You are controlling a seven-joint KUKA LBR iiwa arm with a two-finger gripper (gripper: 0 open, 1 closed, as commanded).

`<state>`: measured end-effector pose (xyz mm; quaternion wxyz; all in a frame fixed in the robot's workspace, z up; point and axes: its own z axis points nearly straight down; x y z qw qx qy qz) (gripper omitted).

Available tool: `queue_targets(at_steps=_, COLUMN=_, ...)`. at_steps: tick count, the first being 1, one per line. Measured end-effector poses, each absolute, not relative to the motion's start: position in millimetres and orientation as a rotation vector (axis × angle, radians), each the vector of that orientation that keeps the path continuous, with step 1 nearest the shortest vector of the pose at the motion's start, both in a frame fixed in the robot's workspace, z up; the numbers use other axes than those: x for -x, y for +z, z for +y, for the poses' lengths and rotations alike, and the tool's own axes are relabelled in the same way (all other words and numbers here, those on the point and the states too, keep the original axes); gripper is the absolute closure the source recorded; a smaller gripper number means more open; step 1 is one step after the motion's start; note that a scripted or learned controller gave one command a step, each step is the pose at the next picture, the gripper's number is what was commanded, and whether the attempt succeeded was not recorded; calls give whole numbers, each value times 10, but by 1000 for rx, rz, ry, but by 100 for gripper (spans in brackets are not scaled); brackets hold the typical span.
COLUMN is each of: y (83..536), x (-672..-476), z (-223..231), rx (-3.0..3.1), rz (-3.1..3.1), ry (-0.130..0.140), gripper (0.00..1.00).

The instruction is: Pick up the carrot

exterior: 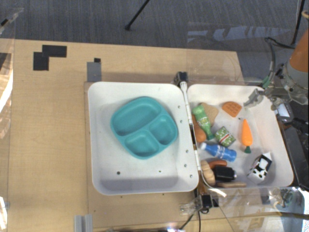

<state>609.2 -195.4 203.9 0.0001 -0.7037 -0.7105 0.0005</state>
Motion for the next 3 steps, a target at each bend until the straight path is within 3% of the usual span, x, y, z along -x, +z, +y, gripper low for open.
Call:
queue_targets(at_steps=1, y=870, x=-5857, z=-1706, rx=2045, rz=-2397, ry=-7, gripper=0)
queue_targets(at_steps=2, y=967, x=-5890, z=-1683, rx=2043, rz=-2402, ry=-14, gripper=100)
queue_targets(at_steps=3, y=1949, x=-4945, z=-1428, rx=2364, rz=-2069, ry=-1, gripper=100)
